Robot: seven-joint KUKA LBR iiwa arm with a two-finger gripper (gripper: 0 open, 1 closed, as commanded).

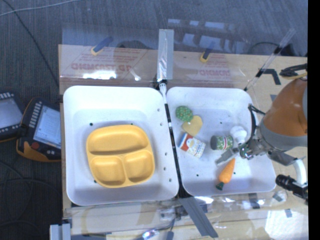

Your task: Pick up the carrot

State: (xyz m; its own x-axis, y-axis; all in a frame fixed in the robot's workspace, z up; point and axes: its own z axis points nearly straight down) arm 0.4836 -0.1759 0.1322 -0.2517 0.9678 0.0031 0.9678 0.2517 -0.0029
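Note:
The orange carrot point(226, 172) with a green stub lies in the right bin point(260, 181), near its front edge, pointing up and to the right. My gripper point(229, 155) reaches in from the right and sits low just above the carrot's upper end, between the carrot and a small can point(221, 142). From this angle I cannot say whether it touches the carrot. Nothing is lifted; the carrot rests on the bin floor.
The right bin also holds a green round item point(183, 113), a yellow piece point(193, 124), a small carton point(192, 146) and a white item point(238, 133). The left bin point(75, 114) carries a yellow divided tray point(120, 154). The arm's orange band point(289, 111) overhangs the right rim.

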